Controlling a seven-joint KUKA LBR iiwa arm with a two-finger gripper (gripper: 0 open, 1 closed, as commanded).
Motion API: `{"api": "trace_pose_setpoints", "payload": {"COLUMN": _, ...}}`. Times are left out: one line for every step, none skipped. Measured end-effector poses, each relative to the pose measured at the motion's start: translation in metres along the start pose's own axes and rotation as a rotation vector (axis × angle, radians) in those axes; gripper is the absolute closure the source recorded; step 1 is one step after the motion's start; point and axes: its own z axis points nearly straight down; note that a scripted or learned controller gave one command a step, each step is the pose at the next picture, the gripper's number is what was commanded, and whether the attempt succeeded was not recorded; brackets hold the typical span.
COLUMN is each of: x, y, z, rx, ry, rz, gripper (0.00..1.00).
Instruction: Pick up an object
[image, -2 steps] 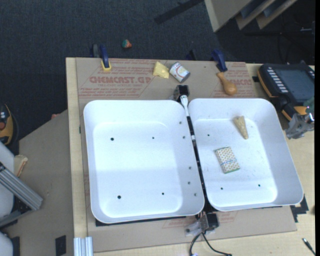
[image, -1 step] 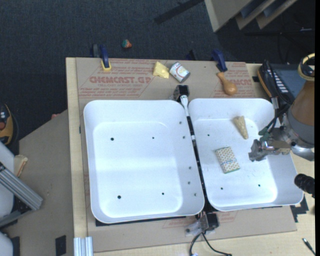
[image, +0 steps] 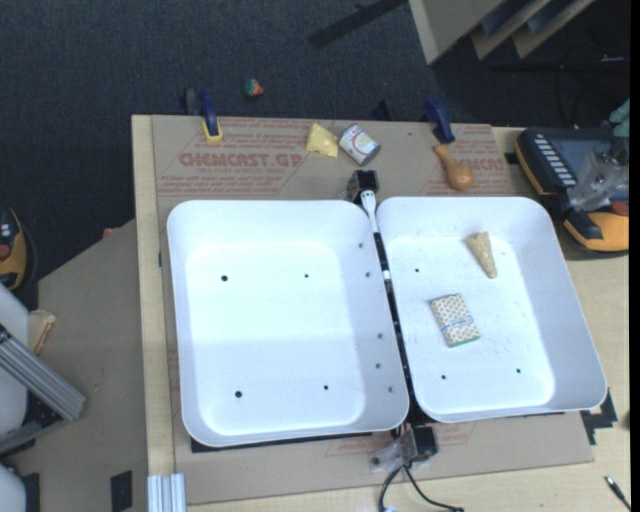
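Observation:
Two objects lie in the right bin (image: 570, 300). A small patterned block (image: 454, 319), pale with green and orange dots, rests near the bin's middle. A tan wedge-shaped piece (image: 483, 252) lies farther back, toward the bin's rear right.
The left bin (image: 190, 300) adjoins the right one along a dark centre seam. On the board behind the bins lie a yellow piece (image: 322, 141), a small white-and-brown item (image: 359, 144), a tan pear-shaped object (image: 455, 170) and blue clamps (image: 209, 115). A yellow-black device (image: 575, 175) sits at far right.

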Motion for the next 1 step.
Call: {"api": "trace_pose_setpoints", "payload": {"x": 0.0218, "y": -0.0303, "z": 0.0766, "rx": 0.03, "ry": 0.006, "rz": 0.002, "gripper": 1.0}}
